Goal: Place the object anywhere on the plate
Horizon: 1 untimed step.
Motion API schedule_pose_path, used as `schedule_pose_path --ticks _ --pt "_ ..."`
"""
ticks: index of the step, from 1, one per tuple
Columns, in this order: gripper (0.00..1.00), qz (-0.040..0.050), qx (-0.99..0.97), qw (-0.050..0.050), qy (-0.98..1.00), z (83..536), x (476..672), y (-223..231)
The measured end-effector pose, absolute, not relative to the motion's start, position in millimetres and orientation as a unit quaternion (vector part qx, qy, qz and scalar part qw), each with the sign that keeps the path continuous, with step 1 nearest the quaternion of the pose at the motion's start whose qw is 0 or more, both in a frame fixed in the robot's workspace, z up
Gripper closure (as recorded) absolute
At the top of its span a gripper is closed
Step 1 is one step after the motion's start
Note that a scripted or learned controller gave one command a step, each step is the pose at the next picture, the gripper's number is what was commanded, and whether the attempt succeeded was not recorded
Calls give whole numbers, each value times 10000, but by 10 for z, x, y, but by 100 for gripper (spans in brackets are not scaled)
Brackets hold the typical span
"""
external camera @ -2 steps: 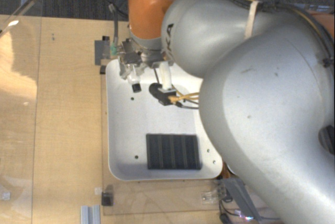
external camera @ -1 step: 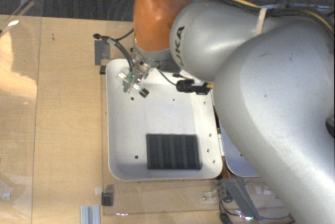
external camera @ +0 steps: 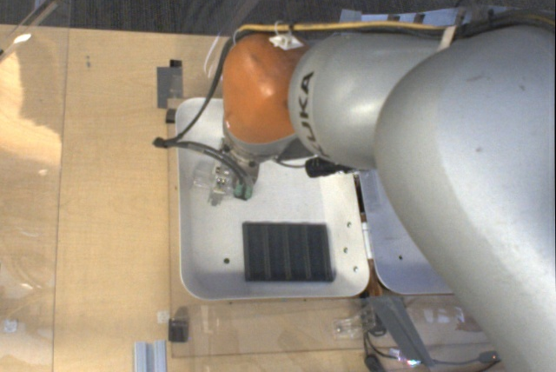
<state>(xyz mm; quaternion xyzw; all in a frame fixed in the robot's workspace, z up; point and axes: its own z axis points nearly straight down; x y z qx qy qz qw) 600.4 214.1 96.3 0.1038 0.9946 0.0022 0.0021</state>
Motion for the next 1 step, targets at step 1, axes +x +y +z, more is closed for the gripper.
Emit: schedule_pose_path --ticks 1 --pt "100 29 -278 49 9996 2263 5599 2301"
